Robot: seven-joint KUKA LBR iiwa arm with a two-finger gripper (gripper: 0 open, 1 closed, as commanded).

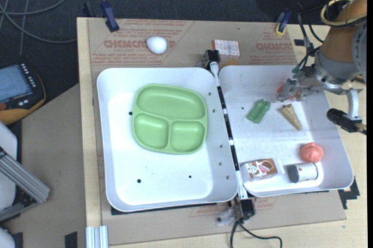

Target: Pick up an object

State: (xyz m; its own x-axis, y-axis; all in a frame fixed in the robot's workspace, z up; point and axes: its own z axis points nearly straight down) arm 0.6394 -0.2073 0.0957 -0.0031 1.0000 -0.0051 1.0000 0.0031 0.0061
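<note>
Two white bins side by side on the bench (pixel 175 31), presumably one as source, one as drop. Left bin (pixel 116 142) taken up by a green divided plate (pixel 170 119), lying flat near its middle. Right bin (pixel 335 174) stocked with the loose pickable things, spread well apart, likely so each can be reached singly: a green block (pixel 257 111) near the bin's centre, a tan cone (pixel 293 117) just to its right, a pink-orange ball (pixel 312 152) toward the right wall, a small brown-and-white carton (pixel 260 169) and a white cylinder with dark cap (pixel 303 172) along the near edge.

Tool (pixel 289 91) low over the far right part of the right bin, close above the cone, probably lining up on it. Cannot tell whether clenched or released; nothing seen between the tips.

Outside the bins, on the far edge of the bench: a white egg-like ball (pixel 156 44) and a small patterned box (pixel 227 48). Out of play, by the look of it.
</note>
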